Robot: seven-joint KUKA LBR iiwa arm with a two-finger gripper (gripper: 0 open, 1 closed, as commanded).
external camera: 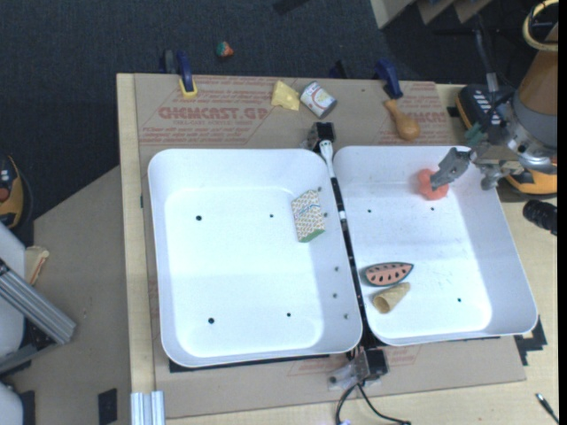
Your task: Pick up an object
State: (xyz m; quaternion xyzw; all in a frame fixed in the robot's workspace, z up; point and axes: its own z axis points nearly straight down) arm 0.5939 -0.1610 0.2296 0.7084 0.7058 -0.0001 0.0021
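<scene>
My gripper (469, 173) hangs over the far right corner of the right bin (478, 264). It is open, and nothing lies between its fingers. The left finger (449, 168) reaches down beside a small red-orange object (430, 185) and seems to touch its right edge. Nearer the front of the same bin lie a watermelon-slice toy (388, 274) and a tan cone-shaped piece (390, 297), close together. In the left bin (230, 317), a patterned green-and-white piece (307, 214) rests near the right wall.
On the brown board behind the bins lie a yellow wedge (285, 96), a small white box (317, 99) and a wooden-handled item (403, 120). Blue clamps (184, 73) hold the board's back edge. A black clip (322, 135) sits between the bins.
</scene>
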